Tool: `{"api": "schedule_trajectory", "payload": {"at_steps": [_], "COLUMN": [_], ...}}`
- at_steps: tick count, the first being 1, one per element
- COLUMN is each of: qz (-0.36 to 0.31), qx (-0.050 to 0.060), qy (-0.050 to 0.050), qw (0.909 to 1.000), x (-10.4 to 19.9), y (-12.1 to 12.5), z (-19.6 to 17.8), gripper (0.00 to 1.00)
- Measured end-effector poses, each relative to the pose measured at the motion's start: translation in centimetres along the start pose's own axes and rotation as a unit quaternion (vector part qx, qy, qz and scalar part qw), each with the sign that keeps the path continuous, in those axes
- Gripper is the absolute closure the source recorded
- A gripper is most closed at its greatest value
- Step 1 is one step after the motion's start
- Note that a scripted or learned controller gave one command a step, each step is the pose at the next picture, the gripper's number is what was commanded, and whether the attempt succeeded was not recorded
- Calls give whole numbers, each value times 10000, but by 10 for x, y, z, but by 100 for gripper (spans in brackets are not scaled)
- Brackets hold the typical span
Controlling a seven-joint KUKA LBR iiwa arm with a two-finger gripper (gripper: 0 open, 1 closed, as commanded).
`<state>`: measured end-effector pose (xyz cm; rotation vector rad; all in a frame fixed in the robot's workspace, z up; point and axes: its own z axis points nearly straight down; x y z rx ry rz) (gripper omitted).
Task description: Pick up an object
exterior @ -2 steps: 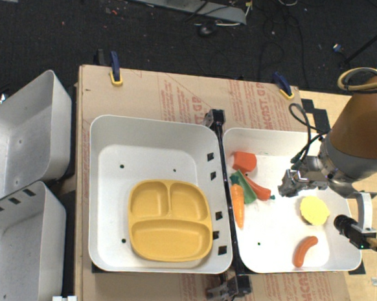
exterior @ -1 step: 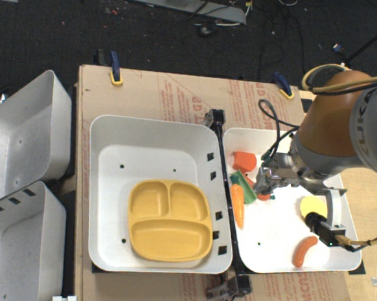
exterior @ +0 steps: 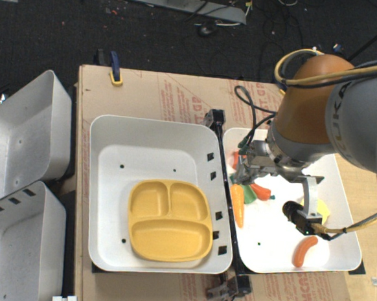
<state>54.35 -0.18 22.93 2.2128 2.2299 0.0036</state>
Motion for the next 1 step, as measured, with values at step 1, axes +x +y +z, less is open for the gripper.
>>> {"api": "schedule_trajectory", "payload": {"at_steps": [1], "qz": [6], "qx": [-1], "qy": [-2], "qw": [10000], "x": [48], "y": [18], "z": [-7], "gripper": [100]}}
